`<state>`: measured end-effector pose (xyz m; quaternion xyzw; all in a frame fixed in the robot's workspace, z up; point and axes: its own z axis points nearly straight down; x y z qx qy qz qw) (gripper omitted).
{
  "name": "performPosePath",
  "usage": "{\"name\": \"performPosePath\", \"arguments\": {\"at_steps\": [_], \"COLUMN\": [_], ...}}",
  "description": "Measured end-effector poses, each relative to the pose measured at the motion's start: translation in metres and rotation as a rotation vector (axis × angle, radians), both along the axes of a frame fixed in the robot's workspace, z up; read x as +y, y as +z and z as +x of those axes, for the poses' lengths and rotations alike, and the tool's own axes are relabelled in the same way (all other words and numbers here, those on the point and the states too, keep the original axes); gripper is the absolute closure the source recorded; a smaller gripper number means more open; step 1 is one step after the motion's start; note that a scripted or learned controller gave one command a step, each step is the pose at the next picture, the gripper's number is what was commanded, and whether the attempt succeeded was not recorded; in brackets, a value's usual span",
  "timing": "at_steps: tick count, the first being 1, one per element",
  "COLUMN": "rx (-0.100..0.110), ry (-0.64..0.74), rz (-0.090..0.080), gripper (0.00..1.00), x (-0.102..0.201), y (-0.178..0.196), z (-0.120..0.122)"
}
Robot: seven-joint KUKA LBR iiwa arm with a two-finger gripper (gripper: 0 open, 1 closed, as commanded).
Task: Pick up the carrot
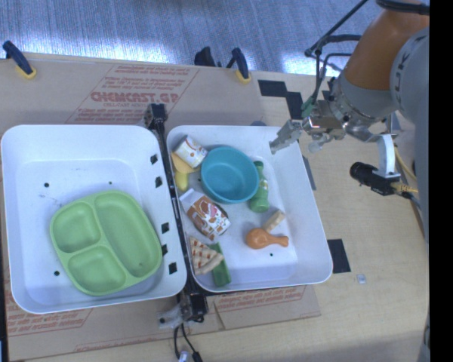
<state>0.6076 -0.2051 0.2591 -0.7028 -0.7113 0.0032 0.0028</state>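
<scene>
At the left of the frame we saw the left bin (23,164), and in its lower middle lay a green divided plate (104,241) with three compartments. A row of black clips ran down the seam between the two bins, in the middle of the frame. Just right of that seam, the right bin (306,210) held the clutter: a small white and tan cup-like toy (189,154) at its upper left, a yellow piece (182,173) just below it, and a blue bowl (229,174) beside them toward the bin's upper middle. A green item (260,191) lay against the bowl's right side. Lower down we noted a printed packet (208,216), then a pizza-slice toy (204,256) with a dark green piece (220,274) near the bin's bottom edge. The carrot (266,239), orange with a narrow end pointing right, lay in the lower right part of that bin, just below a small tan piece (273,219) and apart from the bowl. At the upper right of the frame the gripper (287,136) hung over the bin's upper right rim, well apart from the carrot, holding nothing; we could not tell how its jaws stood.
</scene>
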Motion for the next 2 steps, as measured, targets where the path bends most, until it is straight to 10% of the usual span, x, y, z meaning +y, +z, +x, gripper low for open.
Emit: {"name": "performPosePath", "arguments": {"at_steps": [2], "rx": [-0.009], "ry": [0.369], "rz": [-0.003], "gripper": [0.00], "x": [0.008], "y": [0.146], "z": [0.047]}}
